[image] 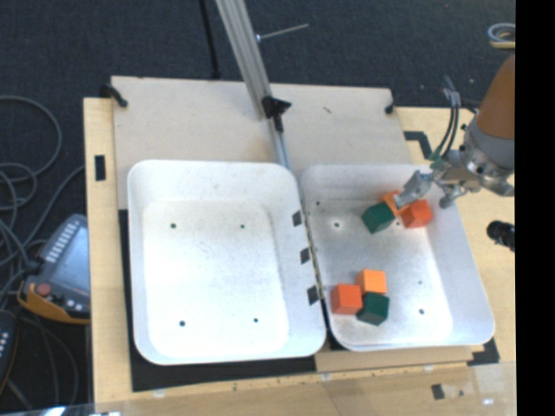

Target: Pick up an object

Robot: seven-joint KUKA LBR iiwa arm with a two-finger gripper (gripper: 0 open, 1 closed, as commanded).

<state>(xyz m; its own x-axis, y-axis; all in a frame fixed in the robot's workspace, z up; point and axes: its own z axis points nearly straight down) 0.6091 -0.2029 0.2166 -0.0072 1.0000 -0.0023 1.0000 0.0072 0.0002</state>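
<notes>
Arm: I see it (496, 115) coming in from the right edge, orange band uppermost, grey wrist angled down and left over the upper right corner of the right bin.
Gripper: it (431, 187) sits low at the bin's upper right, just above an orange block; I cannot tell from here how the fingers stand, nor whether they grip anything.
Table: a pale wooden top (102, 258) with a lighter board under the bins, on dark carpet (104, 24).
Left bin: white, shallow, speckled (217, 258), lying flush beside the right one.
Right bin: white and shallow (451, 293), carrying all the blocks I can make out.
Upper blocks: an orange block (417, 214) just beside the gripper, a green block (378, 217) to its left, and a sliver of orange (390, 201) between green block and gripper; all three close together.
Lower blocks: an orange cube (347, 298), a lighter orange cube (375, 281) and a dark green cube (374, 308), bunched and touching near the bin's lower left.
Surroundings: a slanted aluminium post (245, 46) rises behind the bins; cables (26, 172) and a handheld pendant (61, 263) lie on the floor at left.
</notes>
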